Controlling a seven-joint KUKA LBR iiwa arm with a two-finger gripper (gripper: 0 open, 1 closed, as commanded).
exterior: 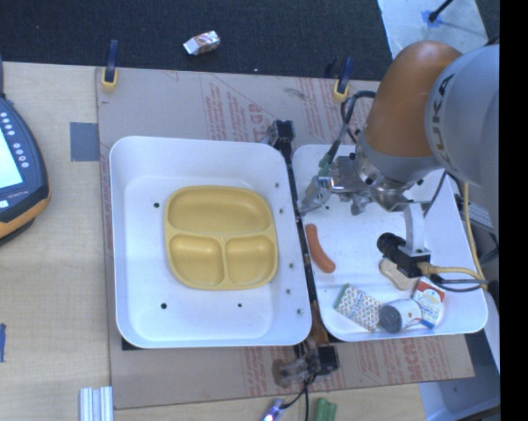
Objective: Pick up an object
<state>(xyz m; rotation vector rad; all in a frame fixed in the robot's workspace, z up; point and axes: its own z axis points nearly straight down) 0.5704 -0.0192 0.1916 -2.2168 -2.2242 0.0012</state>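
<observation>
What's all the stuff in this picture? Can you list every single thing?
left bin: 1, white, middle of the bench
right bin: 1, white, right beside the left one
divided plate: 1, yellow, inside the left bin
sausage: 1, orange-red, right bin, near its left wall
packet: 1, patterned, right bin, near edge
small bottle: 1, white with red label and grey cap, lying beside the packet
control tablet: 1, grey and orange, bench's left edge
tape: 1 piece, blue-grey, on the bench left of the bins
wrapper: 1, crumpled, dark floor beyond the bench
arm: 1, grey with orange band, reaching in from the right
gripper: 1, metal, over the right bin's far-left corner
</observation>
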